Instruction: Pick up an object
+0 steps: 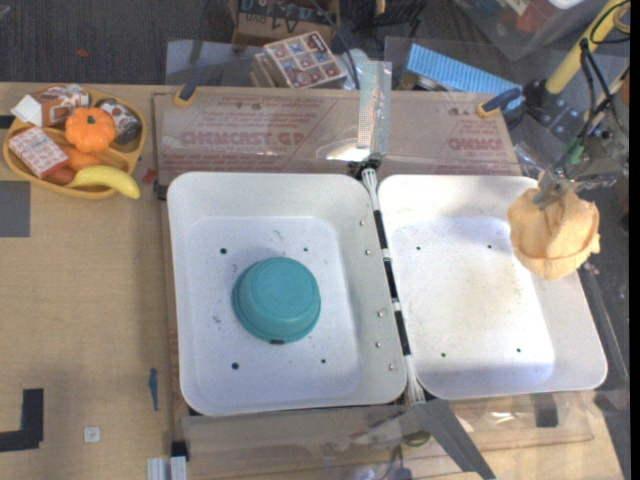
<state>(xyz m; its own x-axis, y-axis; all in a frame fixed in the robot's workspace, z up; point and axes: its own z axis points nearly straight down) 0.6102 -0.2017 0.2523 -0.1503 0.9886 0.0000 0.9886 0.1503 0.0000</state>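
The tool (553,190) sits at the far right, over the right edge of the right bin (470,358), and its metal fingers are closed down into the top of a crumpled yellow cloth (555,233). The cloth is pinched at its upper end between the fingers and hangs below them in a bunched, rounded lump, so the tool has hold of it. Its lower folds lie over the bin's right rim; whether they rest on the rim or hang just clear of it cannot be told from this angle. Above the tool, the arm (590,138) runs up and off to the right, with cables around it. To the left of the tool stretches the white floor of the right bin. Further left, past the seam where the two bins meet, lies the left bin (200,218), and in its middle a teal bowl (278,299) sits upside down, well apart from the tool. Farthest away, at the far left of the counter (80,318), a yellow plate (60,180) carries a banana (105,179), a small orange pumpkin (91,130) and some small boxes.
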